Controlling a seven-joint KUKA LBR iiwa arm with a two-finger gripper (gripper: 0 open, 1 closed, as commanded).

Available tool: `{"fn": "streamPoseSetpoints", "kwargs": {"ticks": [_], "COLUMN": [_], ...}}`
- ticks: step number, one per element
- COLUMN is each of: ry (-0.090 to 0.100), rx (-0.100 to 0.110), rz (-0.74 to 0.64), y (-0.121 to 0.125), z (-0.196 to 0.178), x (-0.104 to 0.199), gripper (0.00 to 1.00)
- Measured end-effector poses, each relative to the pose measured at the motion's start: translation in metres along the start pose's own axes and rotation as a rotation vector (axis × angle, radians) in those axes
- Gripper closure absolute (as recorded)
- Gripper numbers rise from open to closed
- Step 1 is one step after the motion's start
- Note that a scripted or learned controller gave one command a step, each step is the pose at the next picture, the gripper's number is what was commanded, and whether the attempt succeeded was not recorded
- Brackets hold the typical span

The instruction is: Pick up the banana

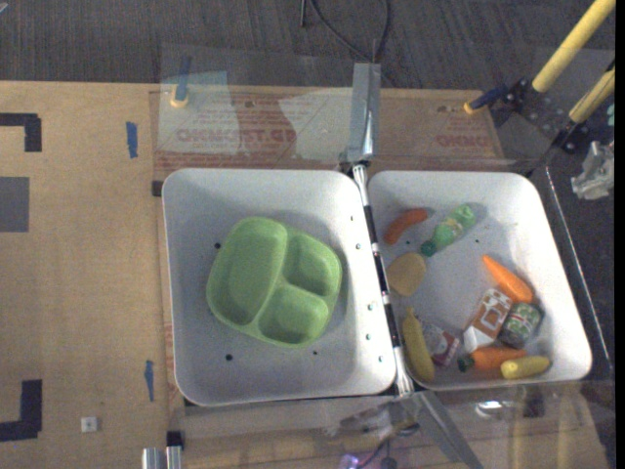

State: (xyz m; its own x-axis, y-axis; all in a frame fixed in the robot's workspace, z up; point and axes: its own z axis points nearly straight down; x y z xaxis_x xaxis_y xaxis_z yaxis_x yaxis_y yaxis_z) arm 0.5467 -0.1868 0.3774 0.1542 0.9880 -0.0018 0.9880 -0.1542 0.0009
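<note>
The banana (pixel 418 347) is yellow and lies lengthwise against the left wall of the right bin (pixel 559 262), near its front corner. A tan round piece (pixel 407 274) sits just behind it. A small red and white packet (pixel 446 346) lies close to its right side.
The right bin also holds an orange carrot (pixel 507 277), an orange sausage-like piece (pixel 405 225), a green bottle (pixel 449 230), a small box (pixel 491 313), a can (pixel 522 323), another carrot (pixel 493 358) and a yellow piece (pixel 525 366). The left bin (pixel 186 262) holds a green divided plate (pixel 275 281).
</note>
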Motion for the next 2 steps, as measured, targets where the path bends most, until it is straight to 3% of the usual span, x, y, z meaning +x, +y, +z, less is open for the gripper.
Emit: {"fn": "streamPoseSetpoints", "kwargs": {"ticks": [1,2], "ry": [0.002,0.000], "rx": [0.005,0.002], "rz": [0.190,0.655], "y": [-0.044,-0.023], "z": [0.052,0.030], "x": [0.074,0.081], "gripper": [1.00,1.00]}}
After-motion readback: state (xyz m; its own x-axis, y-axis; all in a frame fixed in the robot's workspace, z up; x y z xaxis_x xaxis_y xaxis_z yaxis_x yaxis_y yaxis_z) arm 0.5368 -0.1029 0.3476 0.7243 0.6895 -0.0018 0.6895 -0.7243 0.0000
